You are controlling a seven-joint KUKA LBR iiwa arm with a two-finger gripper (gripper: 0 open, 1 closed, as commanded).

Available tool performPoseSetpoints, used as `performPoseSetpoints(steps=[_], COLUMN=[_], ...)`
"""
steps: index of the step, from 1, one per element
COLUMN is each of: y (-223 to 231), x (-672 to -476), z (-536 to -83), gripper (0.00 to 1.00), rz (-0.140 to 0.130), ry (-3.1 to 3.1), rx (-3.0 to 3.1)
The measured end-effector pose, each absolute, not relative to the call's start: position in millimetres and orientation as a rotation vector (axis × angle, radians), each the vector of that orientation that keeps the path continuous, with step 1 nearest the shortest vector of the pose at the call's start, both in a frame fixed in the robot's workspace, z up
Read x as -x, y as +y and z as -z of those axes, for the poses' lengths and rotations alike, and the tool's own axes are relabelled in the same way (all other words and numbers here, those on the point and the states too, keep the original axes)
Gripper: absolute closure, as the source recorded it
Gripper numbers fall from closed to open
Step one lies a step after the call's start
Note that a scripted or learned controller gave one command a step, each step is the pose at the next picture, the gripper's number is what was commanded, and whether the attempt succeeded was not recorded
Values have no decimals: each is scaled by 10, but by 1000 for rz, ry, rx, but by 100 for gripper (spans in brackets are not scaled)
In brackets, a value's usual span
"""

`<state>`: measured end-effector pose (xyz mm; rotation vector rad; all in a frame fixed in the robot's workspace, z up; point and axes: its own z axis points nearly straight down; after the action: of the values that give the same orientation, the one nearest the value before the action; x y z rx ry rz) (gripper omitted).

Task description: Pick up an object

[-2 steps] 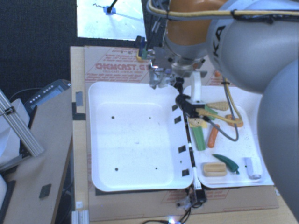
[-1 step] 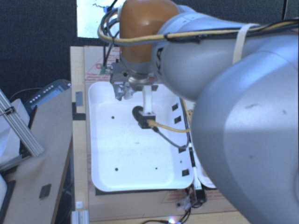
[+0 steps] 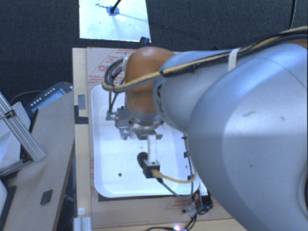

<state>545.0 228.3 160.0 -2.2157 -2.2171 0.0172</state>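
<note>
One arm [image 3: 231,105] is reaching in from the right over a white bin [image 3: 103,177], with its gripper [image 3: 127,128] hanging over the middle of the bin. Whether the gripper is released or clenched cannot be told, as the wrist is hiding it. A small dark speck [image 3: 120,174], possibly the object, is lying on the bin floor nearer the front rim, apart from the gripper. By this view the pick is looking unfinished, with grasp and lift left to do.

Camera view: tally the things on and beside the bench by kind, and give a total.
White bin: 1
Robot arm: 1
Small dark speck in the bin: 1
Metal rail at the left: 1
Small dark square on the side board: 1
Total: 5
</note>
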Motion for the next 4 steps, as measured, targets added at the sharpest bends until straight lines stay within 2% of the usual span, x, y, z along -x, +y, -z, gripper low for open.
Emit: performPoseSetpoints(steps=[1, 2, 4], y=[2228, 2115, 2120], x=[-5042, -4860, -4883], z=[-1767, -1849, -2053], gripper=[100, 100, 100], rz=[-4, -2, 3], ry=[-2220, -2219, -2221], rx=[2220, 2221, 2219])
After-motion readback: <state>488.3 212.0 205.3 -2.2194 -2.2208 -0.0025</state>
